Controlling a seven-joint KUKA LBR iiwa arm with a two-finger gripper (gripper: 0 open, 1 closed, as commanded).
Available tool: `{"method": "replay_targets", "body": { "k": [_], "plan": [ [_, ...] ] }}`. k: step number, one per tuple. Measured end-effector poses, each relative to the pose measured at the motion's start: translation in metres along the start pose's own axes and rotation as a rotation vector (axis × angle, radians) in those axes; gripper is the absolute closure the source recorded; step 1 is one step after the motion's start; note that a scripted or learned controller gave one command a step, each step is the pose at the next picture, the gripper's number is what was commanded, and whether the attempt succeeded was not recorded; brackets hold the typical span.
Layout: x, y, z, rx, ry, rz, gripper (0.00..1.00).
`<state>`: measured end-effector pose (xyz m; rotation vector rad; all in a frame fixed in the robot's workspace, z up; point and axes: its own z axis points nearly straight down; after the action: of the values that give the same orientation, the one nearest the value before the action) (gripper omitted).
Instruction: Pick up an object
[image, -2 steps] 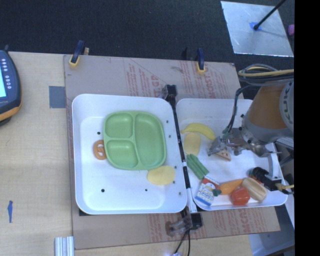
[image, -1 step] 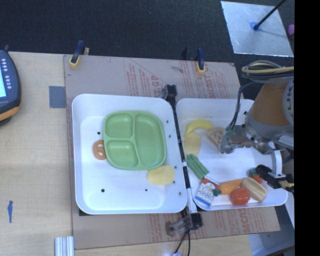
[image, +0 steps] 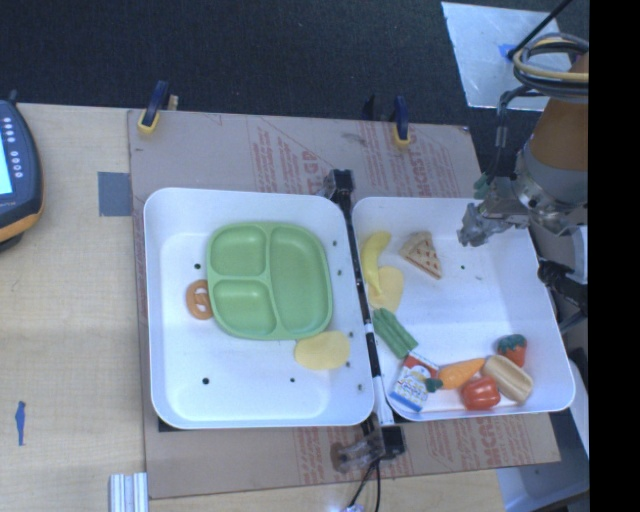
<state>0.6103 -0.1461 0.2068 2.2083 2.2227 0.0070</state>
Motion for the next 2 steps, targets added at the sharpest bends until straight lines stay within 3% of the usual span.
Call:
{"method": "replay_targets", "body": {
  "k": [1,2],
  "plan": [
    [0.0573,-0.0708,0.0101,0.019,0.006,-0.003,1.00],
    [0.0543,-0.0679,0.0095,0.013,0.003,0.002,0.00]
  ]
}}
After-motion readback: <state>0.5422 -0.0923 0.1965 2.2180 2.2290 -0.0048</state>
